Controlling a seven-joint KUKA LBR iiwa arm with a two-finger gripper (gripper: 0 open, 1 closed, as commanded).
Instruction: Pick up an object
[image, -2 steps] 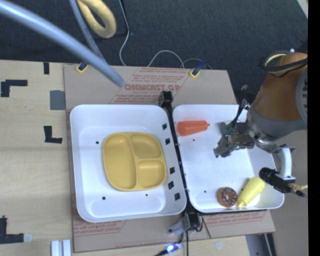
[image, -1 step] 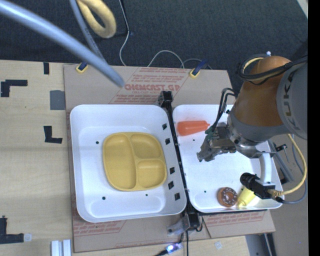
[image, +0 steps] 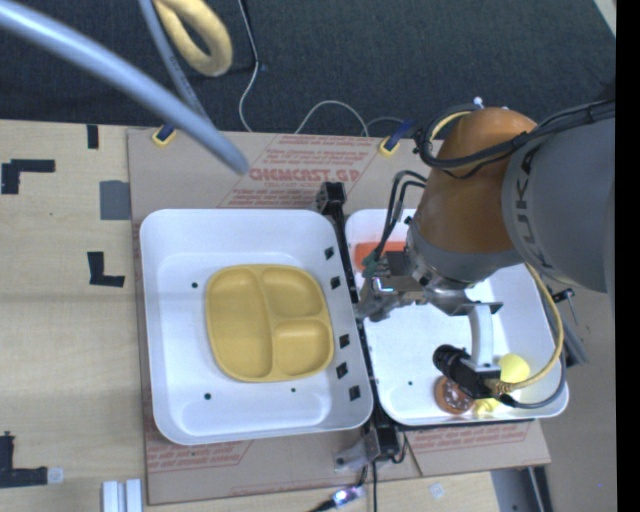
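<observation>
The yellow three-compartment plastic plate (image: 269, 322), light, stiff and slippery-looking, lay in the left white bin (image: 160, 300), best pinched at its three o'clock rim.

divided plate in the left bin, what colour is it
Mustard yellow plate, clearest in the camera view.

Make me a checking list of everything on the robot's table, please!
Surface: two white bins side by side, left bin and right bin, on cardboard.
Job's things: yellow divided plate lies flat in the left bin; small yellow ball, brown round piece and something orange in the right bin.
Clutter: nothing seen.
Gripper: gripper over the right bin's left edge, holding nothing visible.
Cables: yellow cable, white wire.
Surroundings: dark floor, tape marks.
</observation>
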